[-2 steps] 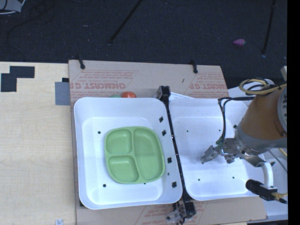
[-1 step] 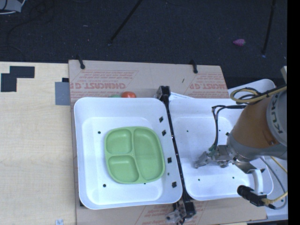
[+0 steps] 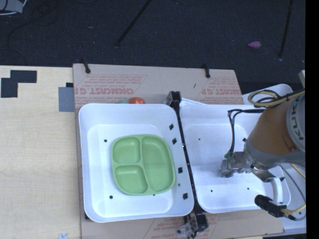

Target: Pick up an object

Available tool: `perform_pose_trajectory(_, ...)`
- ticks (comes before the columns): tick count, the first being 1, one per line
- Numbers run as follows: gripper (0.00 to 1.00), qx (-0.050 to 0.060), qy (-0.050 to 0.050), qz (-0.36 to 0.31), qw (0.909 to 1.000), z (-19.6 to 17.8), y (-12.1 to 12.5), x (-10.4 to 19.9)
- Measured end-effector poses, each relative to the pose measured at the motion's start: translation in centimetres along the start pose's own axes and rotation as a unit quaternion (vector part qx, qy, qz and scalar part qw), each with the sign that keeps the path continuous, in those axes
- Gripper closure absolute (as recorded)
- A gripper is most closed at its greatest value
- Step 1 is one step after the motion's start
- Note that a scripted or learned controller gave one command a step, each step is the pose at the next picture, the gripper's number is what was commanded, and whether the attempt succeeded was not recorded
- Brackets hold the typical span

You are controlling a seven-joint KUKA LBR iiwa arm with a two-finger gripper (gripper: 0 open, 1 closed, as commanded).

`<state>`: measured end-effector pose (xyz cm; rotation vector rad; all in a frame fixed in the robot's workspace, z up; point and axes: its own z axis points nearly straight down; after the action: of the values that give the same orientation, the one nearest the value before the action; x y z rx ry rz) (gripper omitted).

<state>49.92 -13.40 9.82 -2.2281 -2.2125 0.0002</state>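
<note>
Green three-compartment plastic tray (image 3: 143, 164) lies flat, mid left white bin (image 3: 94, 133), long axis roughly across bin. Gripper (image 3: 230, 167) low in right white bin (image 3: 209, 133), well apart; tray lies to its left, past divider. Gripper state: cannot tell.

The pale wooden worktop (image 3: 35, 163) carries a cardboard sheet (image 3: 149, 83) (printed in red), and on that sit two white bins, left bin (image 3: 92, 133) and right bin (image 3: 209, 128), touching.

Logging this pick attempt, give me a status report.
Gripper low in right bin, nothing seen between fingers. Green divided plate in left bin, untouched. Nothing in the way.
</note>
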Motion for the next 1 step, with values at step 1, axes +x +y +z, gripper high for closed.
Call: perform_pose_trajectory(1,1.0,-0.002,-0.001,-0.004,1.0,-5.42,1.06,-0.35)
